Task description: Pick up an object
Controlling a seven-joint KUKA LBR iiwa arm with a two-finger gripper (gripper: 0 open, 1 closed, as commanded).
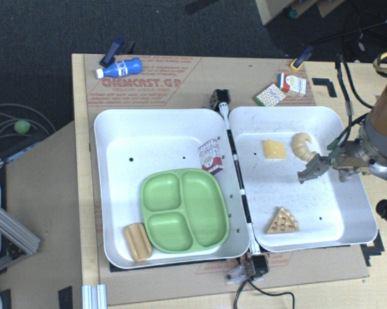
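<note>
The gripper (307, 172) hangs low in the right bin (322, 227), reaching in from the bin's right wall, with nothing between its tips. Whether the jaws are parted or closed I cannot tell, since the dark tips blur together at this slant.

Likeliest targets sit in the same bin: a croissant (302, 145) just beyond the gripper, toward the bin's far wall, a yellow cheese block (274, 149) beside the croissant on its left, and a pizza slice (283, 221) well apart, near the bin's front wall. The left bin (113, 172) carries a green divided plate (183, 209), a bread piece (137, 241) and a small red-and-white packet (210, 156).

Risks, as I judge them: the tips stand on bare bin floor between the 3 items, so a closure here would catch nothing. A move toward the croissant could nudge its curved side and roll it away.

The arm's upper part is cut off at the frame's right edge, and the gripper's height above the floor is hard to judge
</note>
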